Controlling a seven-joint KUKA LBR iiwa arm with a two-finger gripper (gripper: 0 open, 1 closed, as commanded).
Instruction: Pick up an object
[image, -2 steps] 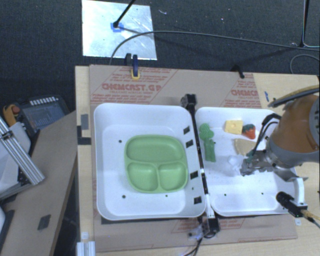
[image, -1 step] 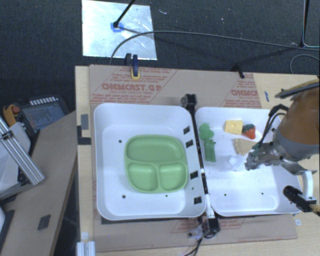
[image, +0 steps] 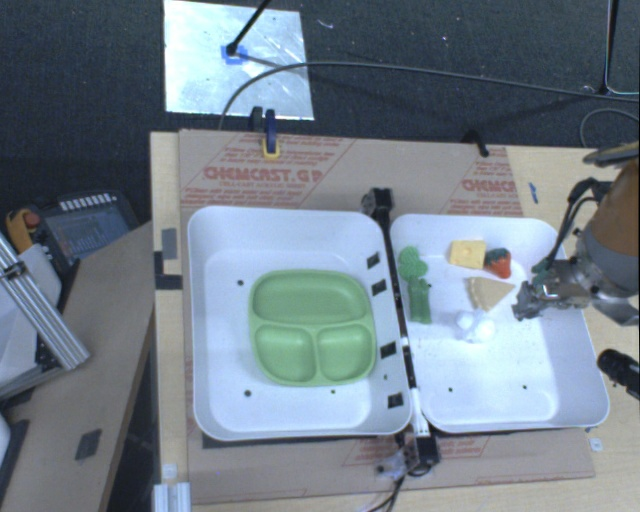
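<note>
Camera view: tan wedge (image: 489, 292) just left of hand (image: 527, 303), finger state unclear.

Single fixed camera, mounted high above the desk (image: 330, 160), looking down at a slant rather than straight overhead. The far edge of the desk sits toward the top of the frame, the near edge at the bottom. Mid distance: both white bins fit whole, left bin (image: 215, 320) and right bin (image: 530, 390) side by side across the centre. Dark floor (image: 80, 90) shows beyond the desk's far edge, plus a second work surface (image: 90, 370) at the left margin. The arm (image: 612, 255) enters from the frame's right side, cut off by the edge.
</note>
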